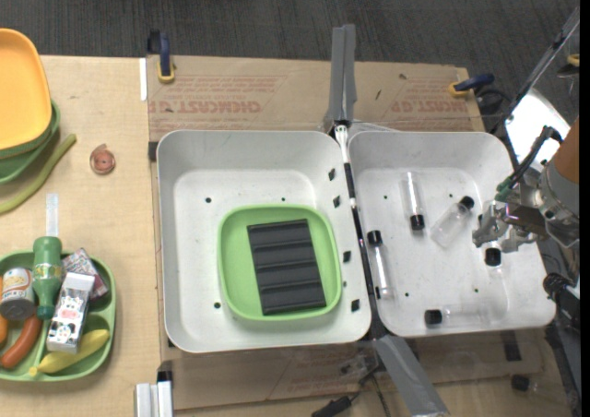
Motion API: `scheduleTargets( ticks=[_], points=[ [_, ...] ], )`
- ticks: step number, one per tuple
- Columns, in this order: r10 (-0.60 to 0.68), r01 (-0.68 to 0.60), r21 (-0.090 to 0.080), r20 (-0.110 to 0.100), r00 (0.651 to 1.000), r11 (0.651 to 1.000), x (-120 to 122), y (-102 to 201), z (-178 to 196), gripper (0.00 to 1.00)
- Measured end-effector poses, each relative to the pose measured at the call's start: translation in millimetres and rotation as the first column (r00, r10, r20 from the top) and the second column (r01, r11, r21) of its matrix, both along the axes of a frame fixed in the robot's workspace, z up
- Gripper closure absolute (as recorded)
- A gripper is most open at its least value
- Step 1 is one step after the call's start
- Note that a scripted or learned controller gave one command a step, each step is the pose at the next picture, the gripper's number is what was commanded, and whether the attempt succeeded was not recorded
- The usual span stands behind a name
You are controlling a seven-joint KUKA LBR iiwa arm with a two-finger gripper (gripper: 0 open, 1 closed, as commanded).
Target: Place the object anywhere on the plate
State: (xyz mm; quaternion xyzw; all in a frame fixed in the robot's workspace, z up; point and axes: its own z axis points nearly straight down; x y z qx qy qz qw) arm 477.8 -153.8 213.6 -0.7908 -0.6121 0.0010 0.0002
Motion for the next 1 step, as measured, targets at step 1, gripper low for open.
scheduleTargets(
  ticks=[1],
  points=[
    [0.000, 0.000, 0.000, 0.000, 1.000, 1.000, 0.0, 0.0, 0.0, 0.00]
  ],
)
